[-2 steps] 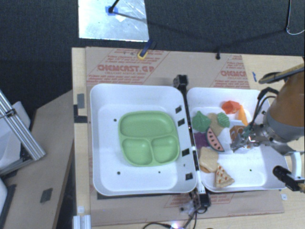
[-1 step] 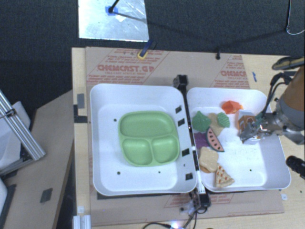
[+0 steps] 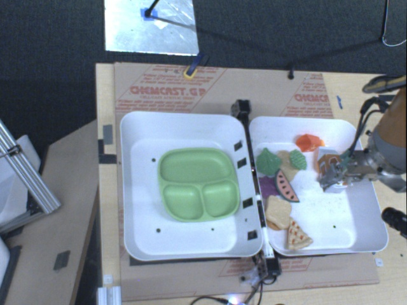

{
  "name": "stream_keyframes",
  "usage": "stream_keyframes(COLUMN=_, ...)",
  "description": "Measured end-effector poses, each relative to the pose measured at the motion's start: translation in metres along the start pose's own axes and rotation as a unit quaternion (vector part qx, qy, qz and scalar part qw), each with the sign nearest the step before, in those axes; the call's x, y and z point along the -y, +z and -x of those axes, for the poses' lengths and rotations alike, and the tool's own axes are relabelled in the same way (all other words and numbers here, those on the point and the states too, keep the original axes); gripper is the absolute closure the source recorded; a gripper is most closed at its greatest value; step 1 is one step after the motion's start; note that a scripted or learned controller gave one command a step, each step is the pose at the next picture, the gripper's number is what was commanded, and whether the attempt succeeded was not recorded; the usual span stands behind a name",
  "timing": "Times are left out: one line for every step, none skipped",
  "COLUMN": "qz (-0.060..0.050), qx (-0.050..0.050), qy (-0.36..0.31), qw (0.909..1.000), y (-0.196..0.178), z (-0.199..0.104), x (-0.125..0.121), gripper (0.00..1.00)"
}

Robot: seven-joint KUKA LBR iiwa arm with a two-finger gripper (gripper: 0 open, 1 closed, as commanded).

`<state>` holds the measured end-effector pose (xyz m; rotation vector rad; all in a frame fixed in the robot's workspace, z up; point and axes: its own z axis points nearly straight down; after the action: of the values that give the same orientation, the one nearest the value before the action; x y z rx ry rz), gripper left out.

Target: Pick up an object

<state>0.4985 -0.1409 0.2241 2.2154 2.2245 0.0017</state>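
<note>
The right bin (image 3: 356,234) holds several toy foods: an orange piece (image 3: 310,142), green leafy pieces (image 3: 269,162), a watermelon slice (image 3: 287,186), a purple piece (image 3: 268,185), a bread slice (image 3: 278,213) and a pizza slice (image 3: 296,235). My gripper (image 3: 332,178) hangs low over the bin's right side, just below a brown toy (image 3: 327,163). The brown toy lies beside the gripper's tip, and I cannot tell whether they touch.
The left bin (image 3: 143,145) holds a green three-compartment plate (image 3: 196,183). The grey arm (image 3: 388,151) comes in from the right edge. A black divider (image 3: 249,170) runs between the bins. A shiny metal sheet (image 3: 151,18) lies beyond the bench.
</note>
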Motion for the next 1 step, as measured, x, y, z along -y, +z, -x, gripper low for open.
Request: stream_keyframes(qz=0.001, qx=-0.001, qy=-0.003, qw=1.0000, y=-0.0003, z=-0.0371, x=-0.0358, gripper=1.00)
